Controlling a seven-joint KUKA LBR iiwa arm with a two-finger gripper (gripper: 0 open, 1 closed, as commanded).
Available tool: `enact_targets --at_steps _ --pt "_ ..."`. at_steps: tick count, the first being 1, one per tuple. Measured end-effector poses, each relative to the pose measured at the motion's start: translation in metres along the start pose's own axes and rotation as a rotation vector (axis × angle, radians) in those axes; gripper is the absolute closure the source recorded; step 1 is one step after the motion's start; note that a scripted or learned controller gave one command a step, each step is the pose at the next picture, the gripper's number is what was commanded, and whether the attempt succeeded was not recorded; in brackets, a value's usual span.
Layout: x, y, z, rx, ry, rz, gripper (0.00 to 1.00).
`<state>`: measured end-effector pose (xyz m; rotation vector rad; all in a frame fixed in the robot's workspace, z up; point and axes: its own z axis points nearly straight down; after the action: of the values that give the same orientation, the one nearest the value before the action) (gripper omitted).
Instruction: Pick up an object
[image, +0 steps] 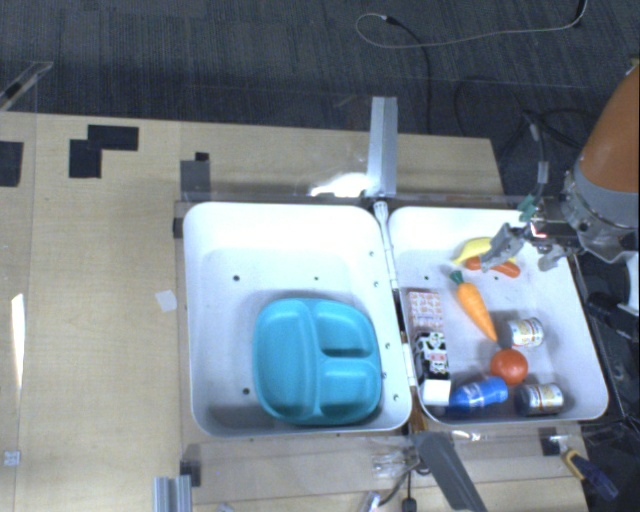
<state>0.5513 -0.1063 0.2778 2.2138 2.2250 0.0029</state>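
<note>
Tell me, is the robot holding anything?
Cannot tell. The tool is low over the banana in the right bin, but the view is too blurred to show a grip.

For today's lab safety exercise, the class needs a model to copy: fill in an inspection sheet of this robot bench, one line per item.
Surface: wooden bench bearing two white bins side by side.
Job's things: right bin holds a carrot, banana, red ball, blue bottle, two cans and a small carton.
Clutter: blue divided tray in the left bin.
Grippers: gripper over the right bin's far end, beside the banana; nothing seen held.
Cables: black cable on the floor beyond.
Surroundings: dark carpet.
</note>
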Motion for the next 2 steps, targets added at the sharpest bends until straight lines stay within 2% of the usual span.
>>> enact_targets --at_steps 1,2 --pt "-0.003 0.007 0.042 0.000 0.001 0.089 0.00" --pt "-0.010 0.018 0.046 -0.004 0.000 0.005 0.00"
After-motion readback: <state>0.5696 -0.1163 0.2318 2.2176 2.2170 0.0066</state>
